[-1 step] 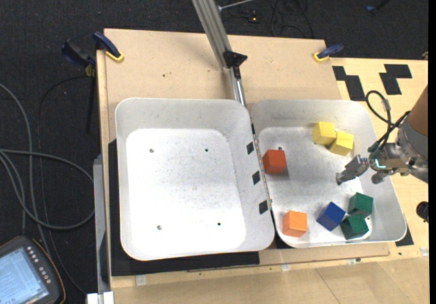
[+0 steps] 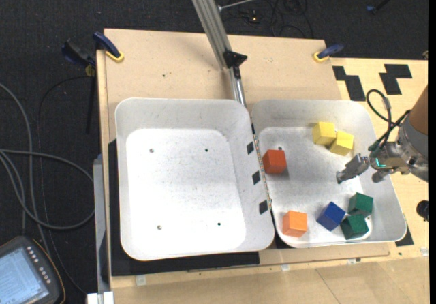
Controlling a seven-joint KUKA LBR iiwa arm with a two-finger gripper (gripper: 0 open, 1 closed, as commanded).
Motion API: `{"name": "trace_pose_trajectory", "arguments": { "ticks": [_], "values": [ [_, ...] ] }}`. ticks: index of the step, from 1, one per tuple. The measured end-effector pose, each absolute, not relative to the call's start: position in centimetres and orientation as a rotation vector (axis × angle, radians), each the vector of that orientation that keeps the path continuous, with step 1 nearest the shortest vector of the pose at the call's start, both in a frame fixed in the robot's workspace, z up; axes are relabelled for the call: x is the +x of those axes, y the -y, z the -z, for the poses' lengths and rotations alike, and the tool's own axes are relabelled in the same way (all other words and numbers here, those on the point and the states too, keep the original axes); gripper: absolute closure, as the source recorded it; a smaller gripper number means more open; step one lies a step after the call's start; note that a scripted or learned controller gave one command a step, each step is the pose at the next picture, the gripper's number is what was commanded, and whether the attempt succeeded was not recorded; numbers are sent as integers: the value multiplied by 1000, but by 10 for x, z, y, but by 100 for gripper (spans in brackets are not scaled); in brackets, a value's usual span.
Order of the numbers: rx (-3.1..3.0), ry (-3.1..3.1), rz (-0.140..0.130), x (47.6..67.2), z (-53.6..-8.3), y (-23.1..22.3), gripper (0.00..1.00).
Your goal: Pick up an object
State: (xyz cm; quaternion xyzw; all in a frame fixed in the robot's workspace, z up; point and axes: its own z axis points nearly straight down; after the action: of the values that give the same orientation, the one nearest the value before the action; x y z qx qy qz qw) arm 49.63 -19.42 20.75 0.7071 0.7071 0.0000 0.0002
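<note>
Gripper (image 2: pixel 349 170) hovers just above-left of the green blocks (image 2: pixel 357 215).

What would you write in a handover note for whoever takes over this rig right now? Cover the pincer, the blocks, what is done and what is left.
Pincer: over the right bin, near its right wall, holding nothing.
Blocks, all in the right bin: two yellow blocks touching at the far side, red-orange block near the left wall, orange block, blue block and two green blocks along the near edge.
Done: nothing lifted.
Left: grasp and lift one block.
</note>
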Motion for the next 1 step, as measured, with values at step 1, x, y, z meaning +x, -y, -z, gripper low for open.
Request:
{"name": "trace_pose_trajectory", "arguments": {
  "ticks": [1],
  "values": [
    [2227, -2224, 5, 493, -144, 196, 0]
  ]
}}
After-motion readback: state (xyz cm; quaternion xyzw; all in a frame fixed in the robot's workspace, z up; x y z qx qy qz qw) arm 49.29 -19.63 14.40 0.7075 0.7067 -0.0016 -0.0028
